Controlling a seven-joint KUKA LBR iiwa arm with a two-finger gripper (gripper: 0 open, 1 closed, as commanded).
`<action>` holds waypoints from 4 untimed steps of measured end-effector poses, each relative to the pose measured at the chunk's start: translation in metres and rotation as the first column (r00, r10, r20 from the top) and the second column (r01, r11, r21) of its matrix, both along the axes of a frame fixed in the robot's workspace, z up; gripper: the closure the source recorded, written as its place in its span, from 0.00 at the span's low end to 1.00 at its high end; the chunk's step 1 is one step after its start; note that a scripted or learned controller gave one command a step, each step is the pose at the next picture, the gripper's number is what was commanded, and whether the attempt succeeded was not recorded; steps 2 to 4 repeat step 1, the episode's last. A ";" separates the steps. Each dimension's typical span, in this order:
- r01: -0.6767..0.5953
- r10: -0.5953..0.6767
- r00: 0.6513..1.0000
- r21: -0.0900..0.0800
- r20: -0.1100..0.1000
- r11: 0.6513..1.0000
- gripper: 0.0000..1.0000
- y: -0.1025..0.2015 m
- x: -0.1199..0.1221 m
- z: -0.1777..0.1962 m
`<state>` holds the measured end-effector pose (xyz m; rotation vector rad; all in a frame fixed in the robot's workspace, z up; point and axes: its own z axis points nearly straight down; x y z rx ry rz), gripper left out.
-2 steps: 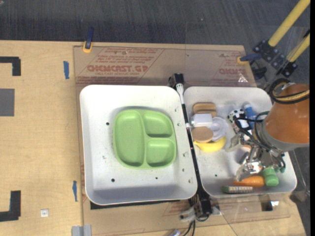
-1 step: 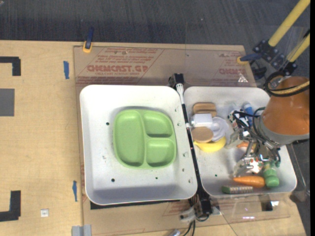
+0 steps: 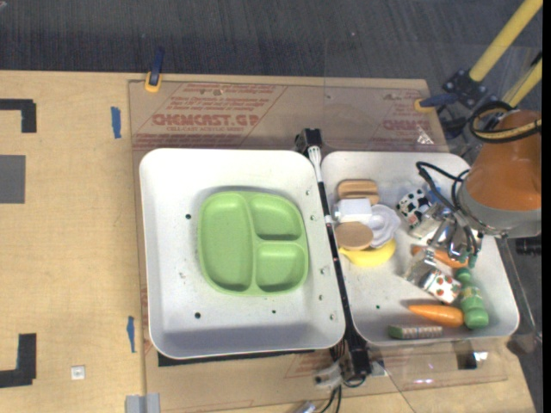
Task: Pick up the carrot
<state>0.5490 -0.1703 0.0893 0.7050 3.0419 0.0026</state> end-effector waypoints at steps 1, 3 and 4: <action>0.000 0.000 1.000 -0.006 0.020 1.000 1.00 -0.001 0.005 0.014; 0.000 0.000 1.000 -0.006 0.020 1.000 1.00 -0.001 0.005 0.014; 0.000 0.000 1.000 -0.006 0.020 1.000 1.00 -0.001 0.005 0.014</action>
